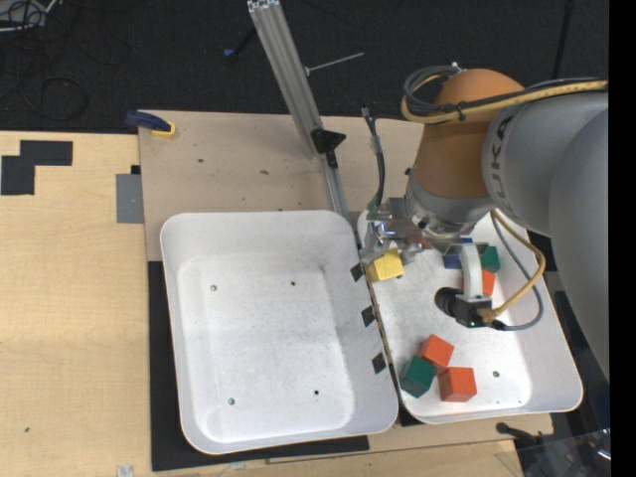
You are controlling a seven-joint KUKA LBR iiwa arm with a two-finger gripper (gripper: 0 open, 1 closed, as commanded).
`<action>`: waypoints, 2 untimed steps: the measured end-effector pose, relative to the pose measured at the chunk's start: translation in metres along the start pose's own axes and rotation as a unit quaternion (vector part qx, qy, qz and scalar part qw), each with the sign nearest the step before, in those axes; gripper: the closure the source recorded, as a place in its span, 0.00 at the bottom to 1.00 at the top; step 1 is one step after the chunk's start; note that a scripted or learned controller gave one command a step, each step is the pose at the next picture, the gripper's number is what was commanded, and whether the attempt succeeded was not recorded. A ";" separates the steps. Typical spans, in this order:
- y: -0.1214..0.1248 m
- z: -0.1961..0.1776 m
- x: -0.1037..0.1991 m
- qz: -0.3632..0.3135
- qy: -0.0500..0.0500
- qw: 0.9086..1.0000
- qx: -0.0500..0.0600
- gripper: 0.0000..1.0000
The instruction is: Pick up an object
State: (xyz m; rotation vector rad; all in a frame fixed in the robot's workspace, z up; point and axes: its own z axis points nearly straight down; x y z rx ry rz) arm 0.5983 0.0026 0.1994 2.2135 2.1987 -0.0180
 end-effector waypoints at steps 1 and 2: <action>-0.003 0.001 0.014 -0.002 0.011 1.000 0.005 1.00; -0.022 -0.002 0.068 -0.005 0.013 1.000 0.007 1.00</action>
